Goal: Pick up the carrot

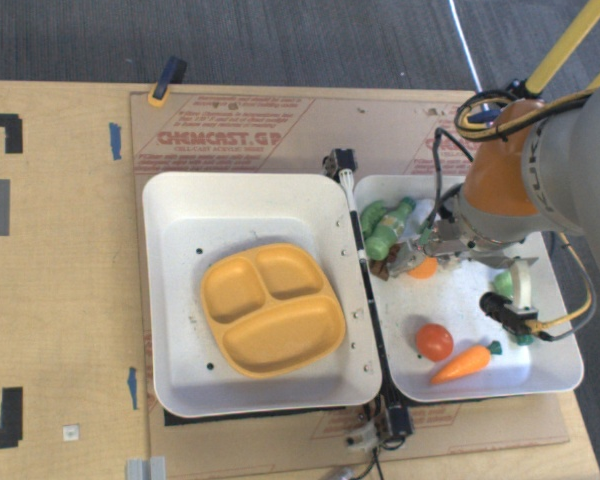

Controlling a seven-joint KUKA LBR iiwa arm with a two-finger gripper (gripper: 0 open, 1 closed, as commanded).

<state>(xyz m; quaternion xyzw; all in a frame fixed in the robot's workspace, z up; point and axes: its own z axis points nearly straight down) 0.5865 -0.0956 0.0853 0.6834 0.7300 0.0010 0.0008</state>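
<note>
Currently the carrot (463, 362) is lying flat at the lower middle of the right bin (565, 373), orange body pointing lower left, green tip toward the right, apart from the arm. A tomato (434, 341) is sitting just beside it, up and to the left, nearly touching. The gripper (427, 250) is being held at the upper left of that bin, well apart from the carrot, over a clutter of green toys (383, 226) and a small orange piece (422, 267). Whether the pincer is open or closed cannot be told; it is being hidden by the wrist and clutter. Nothing is being seen gripped. The arm (500, 173) is reaching in from the right of the frame, orange band over the bin's top edge. A yellow tray (272, 308) is resting in the left bin (170, 218), unrelated to the task. The pick is being judged as not yet done: the gripper is likely placed wrong for the carrot, so a move toward the lower right is being called for. The tomato being close could get nudged.
</note>
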